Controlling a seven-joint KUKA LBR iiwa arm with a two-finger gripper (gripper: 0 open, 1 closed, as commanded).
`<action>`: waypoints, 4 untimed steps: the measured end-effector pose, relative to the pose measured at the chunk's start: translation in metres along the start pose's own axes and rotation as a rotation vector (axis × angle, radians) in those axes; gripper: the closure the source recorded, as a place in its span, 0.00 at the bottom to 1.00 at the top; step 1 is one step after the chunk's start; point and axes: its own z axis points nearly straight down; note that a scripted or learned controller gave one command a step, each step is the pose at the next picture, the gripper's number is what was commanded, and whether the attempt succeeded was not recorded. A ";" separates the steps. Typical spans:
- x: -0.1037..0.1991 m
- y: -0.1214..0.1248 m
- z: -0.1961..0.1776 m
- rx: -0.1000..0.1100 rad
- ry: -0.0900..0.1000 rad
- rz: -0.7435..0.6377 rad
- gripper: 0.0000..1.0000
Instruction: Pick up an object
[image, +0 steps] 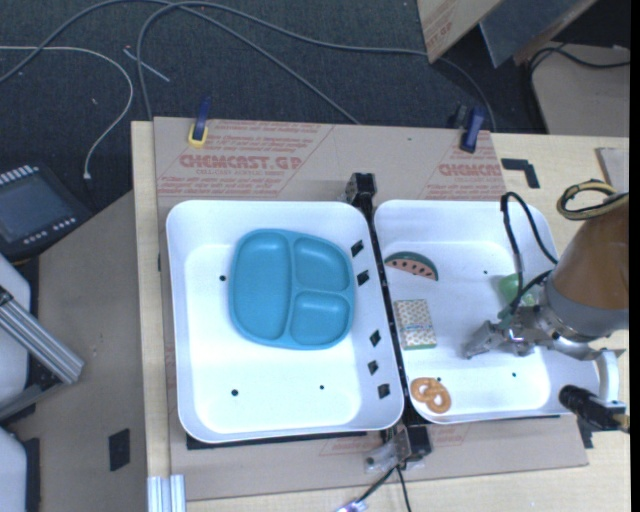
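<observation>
In right bin (470, 225), end effector (485, 340) mid-floor.

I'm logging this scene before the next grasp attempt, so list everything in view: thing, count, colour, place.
bins: 2, white, side by side on the bench; left bin, right bin
divided plate: 1, blue, three compartments, in the left bin
watermelon slice: 1, red with green rind, right bin, near its left wall toward the back
speckled block: 1, pale with coloured flecks, right bin, in front of the watermelon slice
pretzel: 1, orange-brown, right bin, front left corner
green object: 1, green, right bin, partly hidden by the arm; cannot tell what it is
clamps: 2, blue, on the board's back edge; one, one
arm: 1, grey with orange band, over the right bin
gripper: 1, metallic, low in the right bin
</observation>
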 end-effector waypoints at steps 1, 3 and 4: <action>0.000 0.000 0.003 -0.003 -0.001 0.000 0.00; -0.007 0.000 -0.070 -0.013 -0.006 0.000 1.00; -0.003 0.010 -0.128 -0.014 -0.006 -0.003 1.00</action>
